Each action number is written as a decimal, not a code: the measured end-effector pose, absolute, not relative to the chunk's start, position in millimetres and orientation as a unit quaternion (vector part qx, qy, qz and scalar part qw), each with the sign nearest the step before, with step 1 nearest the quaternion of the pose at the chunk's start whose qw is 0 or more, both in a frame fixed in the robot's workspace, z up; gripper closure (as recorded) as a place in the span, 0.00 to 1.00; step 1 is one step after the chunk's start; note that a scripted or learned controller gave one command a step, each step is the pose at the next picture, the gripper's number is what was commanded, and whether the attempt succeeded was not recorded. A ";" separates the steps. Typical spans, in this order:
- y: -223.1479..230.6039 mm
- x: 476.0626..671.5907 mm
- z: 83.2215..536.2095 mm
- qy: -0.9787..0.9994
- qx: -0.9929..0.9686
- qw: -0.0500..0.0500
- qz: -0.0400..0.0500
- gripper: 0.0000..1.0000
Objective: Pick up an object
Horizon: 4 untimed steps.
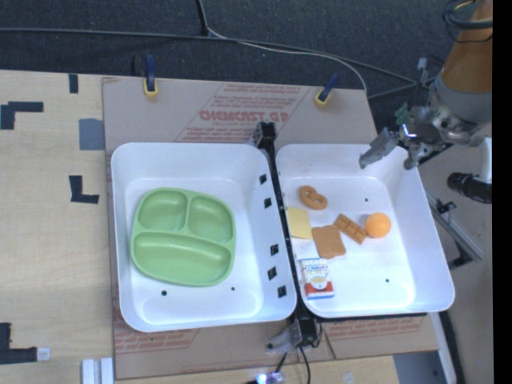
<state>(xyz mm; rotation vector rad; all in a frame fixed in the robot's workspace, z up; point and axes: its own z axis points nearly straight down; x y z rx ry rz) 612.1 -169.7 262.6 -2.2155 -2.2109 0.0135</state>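
The jaws point(390, 154) hang open and empty above the orange ball point(378, 225); next, descend onto it

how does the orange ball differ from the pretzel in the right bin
The round orange ball is smooth and solid; the brown twisted pretzel is flat, knotted and has holes. The ball is bright orange, the pretzel duller brown. Both lie loose in the right white bin.
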 end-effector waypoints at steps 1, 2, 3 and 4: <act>-169.1 614.2 270.9 -0.708 -0.707 0.000 0.001 0.00; -167.2 612.2 207.8 -0.707 -0.707 0.003 0.002 0.00; -161.8 608.1 144.1 -0.708 -0.707 0.003 0.003 0.00; -161.2 607.1 90.6 -0.707 -0.707 0.001 0.002 0.00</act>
